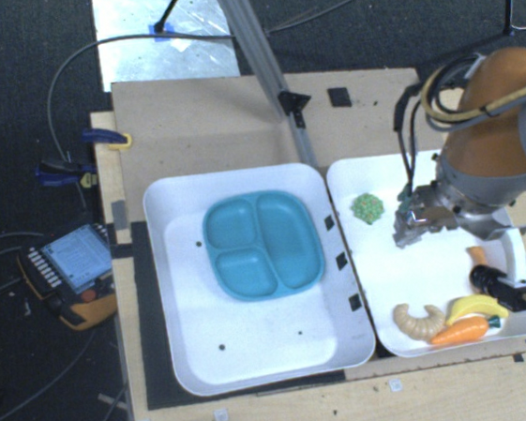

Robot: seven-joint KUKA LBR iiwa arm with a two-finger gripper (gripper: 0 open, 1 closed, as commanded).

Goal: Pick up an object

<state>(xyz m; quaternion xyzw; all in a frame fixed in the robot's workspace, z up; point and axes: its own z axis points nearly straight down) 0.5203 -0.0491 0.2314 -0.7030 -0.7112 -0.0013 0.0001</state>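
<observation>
Obs., overhead camera. Arm (499,126) reaches in from the right of my view and sits over the right bin (383,271). Gripper (410,224) is over the upper middle part of that bin, low over the white floor. I cannot tell from this angle whether the claw is spread or pressed together (the metal parts blur into one grey clump).

Candidate objects, all in the right bin:
- green knobbly piece (367,208), upper left area of the bin, just beside the gripper on its left, apart from it as far as I can see;
- tan curved piece (413,319), near the bottom edge;
- carrot (460,330), lying on its side, touching the tan curved piece on the right;
- banana (474,306), just above the carrot and touching it;
- small orange piece (476,253), near the right wall, partly hidden by the arm.

The bottom cluster lies well apart from the gripper.

Left bin (182,289): one blue divided plate (263,244), three compartments, lying flat in the upper middle.
</observation>
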